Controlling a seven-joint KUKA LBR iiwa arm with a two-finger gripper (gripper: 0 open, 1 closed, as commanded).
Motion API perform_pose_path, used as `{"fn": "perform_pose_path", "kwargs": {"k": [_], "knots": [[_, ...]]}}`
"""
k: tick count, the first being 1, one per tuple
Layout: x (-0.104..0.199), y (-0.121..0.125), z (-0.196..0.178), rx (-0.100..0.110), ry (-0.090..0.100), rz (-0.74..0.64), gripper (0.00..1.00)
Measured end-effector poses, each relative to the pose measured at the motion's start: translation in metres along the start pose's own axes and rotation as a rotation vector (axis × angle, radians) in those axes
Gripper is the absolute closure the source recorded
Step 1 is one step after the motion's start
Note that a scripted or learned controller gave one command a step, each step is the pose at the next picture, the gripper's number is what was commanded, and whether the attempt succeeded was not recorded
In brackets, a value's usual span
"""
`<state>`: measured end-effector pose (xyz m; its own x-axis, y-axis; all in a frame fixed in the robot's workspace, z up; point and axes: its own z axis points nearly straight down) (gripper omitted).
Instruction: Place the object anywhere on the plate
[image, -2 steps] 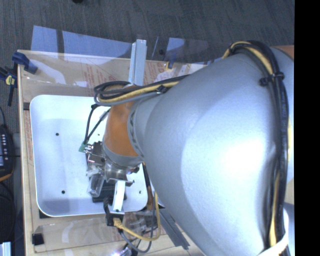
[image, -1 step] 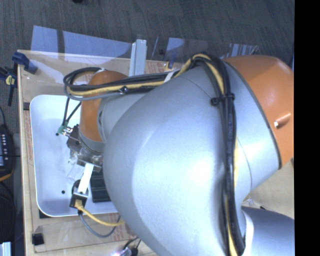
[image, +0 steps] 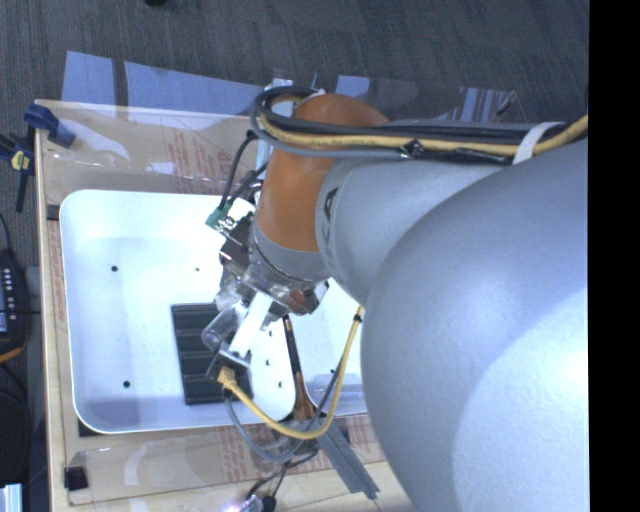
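Apparently the gripper (image: 227, 338) hangs low in the white bin (image: 110, 310), near the bin's front wall, and whether it is open or closed I cannot tell, because the wrist and its fittings cover it from above. Touching it in the view, on its left side, lies a black ribbed slab (image: 192, 345), flat on the bin floor. I judge this is the object of the task, but I cannot see that it is gripped. To do this step well, the gripper should take the slab across its narrow side and square to the ribs. It should then lift straight up before any sideways travel, since a flat thing slips easily. Where the plate stands I cannot tell, so the path to it is uncertain. Further out, the grey arm (image: 470, 320) with its orange band (image: 295, 190) covers the right half of the bench. Two small dark dots (image: 114, 268) mark the bin floor, and a blue clamp (image: 45, 120) sits at the bench's far left corner, well apart.
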<state>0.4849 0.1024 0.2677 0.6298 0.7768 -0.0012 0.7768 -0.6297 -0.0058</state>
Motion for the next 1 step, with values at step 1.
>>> {"fn": "perform_pose_path", "kwargs": {"k": [1], "knots": [[-0.0466,0.0268,0.014,0.001,-0.002,-0.153,1.0]]}}
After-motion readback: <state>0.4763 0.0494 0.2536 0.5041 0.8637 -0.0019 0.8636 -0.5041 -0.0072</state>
